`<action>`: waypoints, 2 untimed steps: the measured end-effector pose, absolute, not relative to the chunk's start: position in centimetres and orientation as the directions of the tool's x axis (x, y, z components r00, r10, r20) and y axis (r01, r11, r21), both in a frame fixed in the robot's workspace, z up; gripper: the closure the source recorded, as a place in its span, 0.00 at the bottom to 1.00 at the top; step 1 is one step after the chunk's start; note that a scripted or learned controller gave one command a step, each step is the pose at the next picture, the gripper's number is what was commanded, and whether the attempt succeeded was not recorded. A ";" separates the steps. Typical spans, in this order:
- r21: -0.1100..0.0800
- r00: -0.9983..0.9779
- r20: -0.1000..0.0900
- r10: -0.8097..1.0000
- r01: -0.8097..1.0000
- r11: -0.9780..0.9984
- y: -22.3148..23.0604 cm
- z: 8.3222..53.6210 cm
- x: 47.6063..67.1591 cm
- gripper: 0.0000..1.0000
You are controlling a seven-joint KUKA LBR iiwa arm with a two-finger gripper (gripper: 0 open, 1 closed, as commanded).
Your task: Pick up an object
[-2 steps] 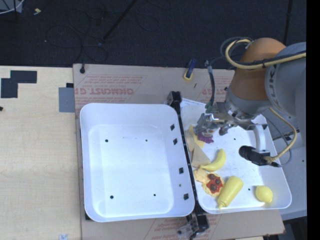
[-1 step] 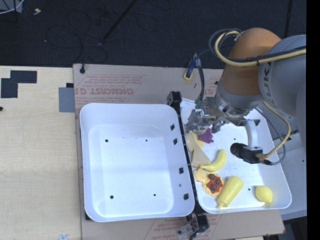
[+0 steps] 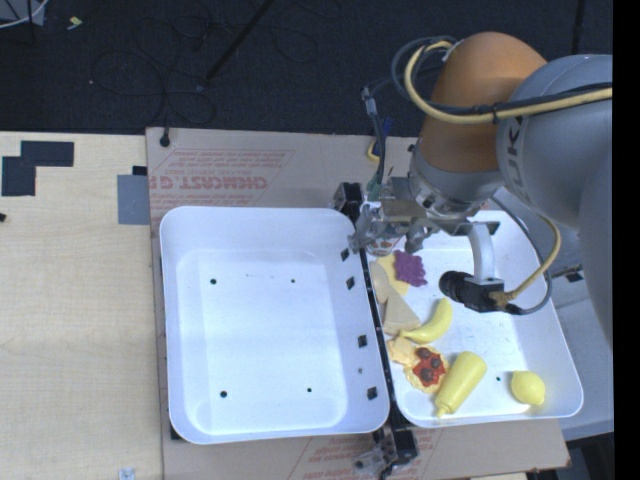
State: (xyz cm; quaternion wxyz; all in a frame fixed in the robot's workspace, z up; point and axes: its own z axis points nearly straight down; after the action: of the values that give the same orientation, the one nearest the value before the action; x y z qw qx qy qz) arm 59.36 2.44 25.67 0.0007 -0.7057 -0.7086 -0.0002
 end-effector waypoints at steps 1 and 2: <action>-0.013 0.002 0.000 1.000 1.000 -0.002 0.7 22.3 51.9 1.00; -0.012 0.002 0.001 1.000 1.000 -0.002 0.1 18.5 47.2 1.00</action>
State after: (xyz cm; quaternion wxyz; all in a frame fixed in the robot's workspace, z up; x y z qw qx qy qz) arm 47.22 0.14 18.46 0.0045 -0.7078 -0.7064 0.0039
